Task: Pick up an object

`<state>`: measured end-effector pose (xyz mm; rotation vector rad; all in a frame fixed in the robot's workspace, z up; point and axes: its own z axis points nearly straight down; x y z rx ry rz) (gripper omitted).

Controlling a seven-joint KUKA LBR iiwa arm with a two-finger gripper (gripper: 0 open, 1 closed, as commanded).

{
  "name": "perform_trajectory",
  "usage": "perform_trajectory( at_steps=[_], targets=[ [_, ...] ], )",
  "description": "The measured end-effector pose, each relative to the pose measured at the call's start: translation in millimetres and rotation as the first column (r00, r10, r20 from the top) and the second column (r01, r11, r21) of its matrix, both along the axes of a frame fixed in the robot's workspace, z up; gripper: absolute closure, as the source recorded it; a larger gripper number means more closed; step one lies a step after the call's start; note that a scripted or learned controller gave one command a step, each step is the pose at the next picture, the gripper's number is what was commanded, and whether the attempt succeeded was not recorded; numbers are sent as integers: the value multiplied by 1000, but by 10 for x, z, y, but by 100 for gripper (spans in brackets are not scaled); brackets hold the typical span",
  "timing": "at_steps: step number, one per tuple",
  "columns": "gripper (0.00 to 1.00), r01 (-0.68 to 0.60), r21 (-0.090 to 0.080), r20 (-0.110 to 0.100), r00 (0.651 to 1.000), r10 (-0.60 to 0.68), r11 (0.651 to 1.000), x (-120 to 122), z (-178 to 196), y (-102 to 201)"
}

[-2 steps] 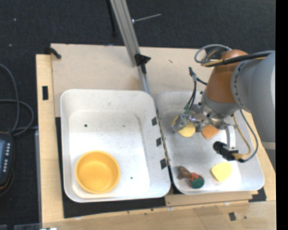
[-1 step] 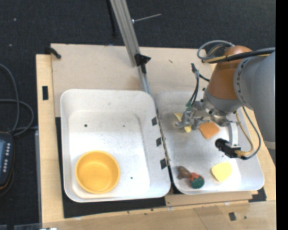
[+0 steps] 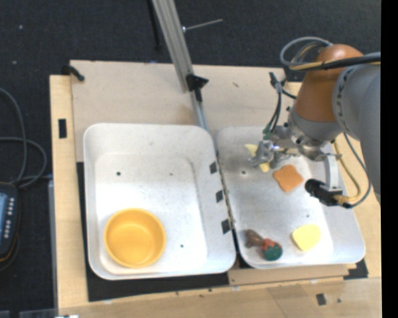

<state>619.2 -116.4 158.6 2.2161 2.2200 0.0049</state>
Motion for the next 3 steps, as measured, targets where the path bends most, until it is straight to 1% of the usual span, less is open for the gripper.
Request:
perform_trajectory(
  at_steps=[1,2,3],
  targets=[
    [100,-1,-1,3,1000,1,1000,52,646,-10],
    [100,-2,0,-4,1000,2,1000,58,639,-20],
    [100,-6,3,-4,1000,6,1000,-19,761,563]
  ],
)
